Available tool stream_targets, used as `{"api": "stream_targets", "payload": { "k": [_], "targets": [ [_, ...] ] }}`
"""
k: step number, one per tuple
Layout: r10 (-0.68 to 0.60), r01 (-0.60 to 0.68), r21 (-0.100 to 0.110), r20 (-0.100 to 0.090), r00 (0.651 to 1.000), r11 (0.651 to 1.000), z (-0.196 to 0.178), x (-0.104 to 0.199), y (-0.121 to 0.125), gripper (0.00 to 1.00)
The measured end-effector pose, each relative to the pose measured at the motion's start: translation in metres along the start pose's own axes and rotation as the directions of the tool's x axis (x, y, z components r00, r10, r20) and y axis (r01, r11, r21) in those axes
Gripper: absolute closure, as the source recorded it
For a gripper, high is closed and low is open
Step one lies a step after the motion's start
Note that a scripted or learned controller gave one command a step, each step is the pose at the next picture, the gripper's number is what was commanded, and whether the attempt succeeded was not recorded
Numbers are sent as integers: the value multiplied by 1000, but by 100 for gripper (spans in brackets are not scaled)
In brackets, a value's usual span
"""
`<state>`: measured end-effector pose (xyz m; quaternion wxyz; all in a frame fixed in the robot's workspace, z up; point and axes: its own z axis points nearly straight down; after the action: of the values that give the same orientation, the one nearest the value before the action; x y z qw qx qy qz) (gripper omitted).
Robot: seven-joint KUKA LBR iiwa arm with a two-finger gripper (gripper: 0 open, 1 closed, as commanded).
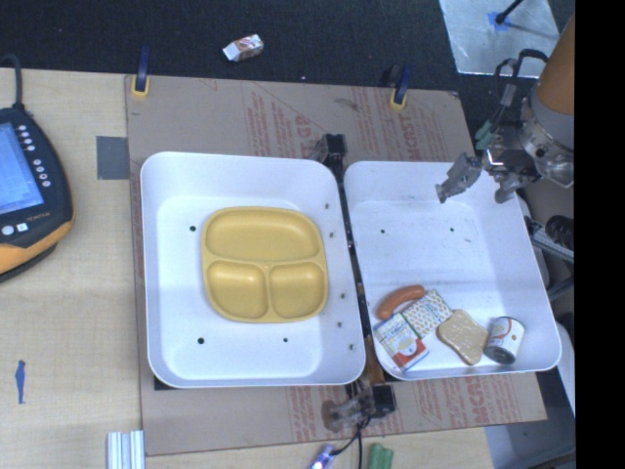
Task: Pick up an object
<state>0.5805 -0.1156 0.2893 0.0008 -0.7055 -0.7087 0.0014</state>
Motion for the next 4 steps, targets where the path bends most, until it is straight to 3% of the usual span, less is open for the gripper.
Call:
{"api": "stream_targets", "payload": {
  "k": [1, 2, 3, 4],
  "targets": [
    [0, 0, 1, 1, 1000, 1000, 127, 21, -34, 0],
    [0, 0, -10, 4, 1000, 1000, 195, -3, -101, 0],
    [-2, 2, 0, 0, 1000, 1000, 198, 18, -51, 0],
    [-2, 2, 1, -1, 1000, 1000, 198, 12, -104, 0]
  ]
}}
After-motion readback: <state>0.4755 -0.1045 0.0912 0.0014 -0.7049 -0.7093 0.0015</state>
